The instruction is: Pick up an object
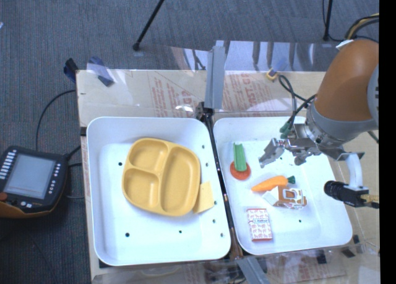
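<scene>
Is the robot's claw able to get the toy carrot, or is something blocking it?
Probably yes. The gripper hangs just above the carrot in the right bin, with nothing on top of it. A small carton sits close beside it, which might get bumped.

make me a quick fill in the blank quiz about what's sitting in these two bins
1. The yellow plate lies in the ____ bin.
2. The carrot lies in the ____ bin.
3. The plate has ____ compartments.
4. The gripper hangs over the ____ bin.

Missing words: left; right; three; right
</scene>
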Action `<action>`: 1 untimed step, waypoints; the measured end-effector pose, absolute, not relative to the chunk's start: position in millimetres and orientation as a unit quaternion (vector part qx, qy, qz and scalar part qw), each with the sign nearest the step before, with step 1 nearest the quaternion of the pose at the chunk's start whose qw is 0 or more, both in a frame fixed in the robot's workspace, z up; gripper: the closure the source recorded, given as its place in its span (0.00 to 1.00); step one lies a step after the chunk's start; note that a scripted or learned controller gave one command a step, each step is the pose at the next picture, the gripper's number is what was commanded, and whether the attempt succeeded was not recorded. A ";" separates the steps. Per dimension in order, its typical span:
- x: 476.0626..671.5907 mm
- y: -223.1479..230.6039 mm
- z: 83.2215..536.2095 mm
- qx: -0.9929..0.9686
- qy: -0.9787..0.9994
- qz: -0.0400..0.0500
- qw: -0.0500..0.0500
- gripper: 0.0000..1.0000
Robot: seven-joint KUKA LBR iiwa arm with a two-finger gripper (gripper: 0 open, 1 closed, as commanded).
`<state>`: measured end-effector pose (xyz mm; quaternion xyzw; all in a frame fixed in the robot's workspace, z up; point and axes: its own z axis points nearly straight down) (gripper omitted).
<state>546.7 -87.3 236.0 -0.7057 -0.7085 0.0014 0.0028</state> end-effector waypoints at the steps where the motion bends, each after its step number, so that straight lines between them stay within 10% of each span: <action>1: 573.3 -95.3 191.0 -0.718 -0.696 0.003 0.004 0.00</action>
